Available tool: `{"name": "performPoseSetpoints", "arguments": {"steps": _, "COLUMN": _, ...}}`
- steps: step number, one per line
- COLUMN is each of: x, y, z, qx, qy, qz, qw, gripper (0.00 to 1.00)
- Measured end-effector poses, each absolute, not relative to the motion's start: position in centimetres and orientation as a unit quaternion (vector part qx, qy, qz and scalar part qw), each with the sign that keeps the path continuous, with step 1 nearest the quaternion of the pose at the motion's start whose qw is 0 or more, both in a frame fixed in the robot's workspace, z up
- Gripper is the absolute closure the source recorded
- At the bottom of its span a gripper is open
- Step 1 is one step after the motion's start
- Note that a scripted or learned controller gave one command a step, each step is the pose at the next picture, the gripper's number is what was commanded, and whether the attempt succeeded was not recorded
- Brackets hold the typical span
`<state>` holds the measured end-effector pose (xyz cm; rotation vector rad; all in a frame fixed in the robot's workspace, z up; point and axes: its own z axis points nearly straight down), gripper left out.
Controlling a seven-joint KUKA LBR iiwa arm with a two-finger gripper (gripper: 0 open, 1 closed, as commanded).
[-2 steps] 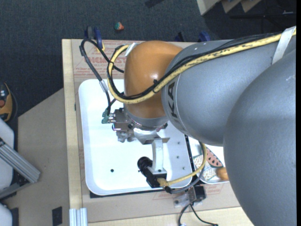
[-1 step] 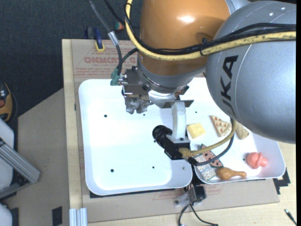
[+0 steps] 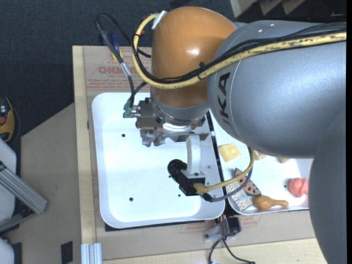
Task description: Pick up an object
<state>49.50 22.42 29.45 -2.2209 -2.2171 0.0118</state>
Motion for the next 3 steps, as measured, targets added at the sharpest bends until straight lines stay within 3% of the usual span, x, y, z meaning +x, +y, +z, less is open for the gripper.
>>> {"name": "performPoseSetpoints", "arguments": {"steps": 1, "x": 47.8, "y": 19.3, "z": 25.7, "qx": -0.708, "qy": -0.706, "qz": 0.0038, "qw": 0.002, "gripper": 1.00}}
{"name": "performPoseSetpoints", "arguments": {"steps": 2, "x": 48.1, "y": 19.7, "z": 44.6, "qx": -0.706, "qy": -0.708, "qz": -0.0099, "qw": -0.004, "gripper": 1.00}}
{"name": "performPoseSetpoints", "arguments": {"steps": 3, "x": 47.8, "y": 22.6, "z": 33.8, "qx": -0.706, "qy": -0.708, "qz": 0.0050, "qw": 0.002, "gripper": 1.00}}
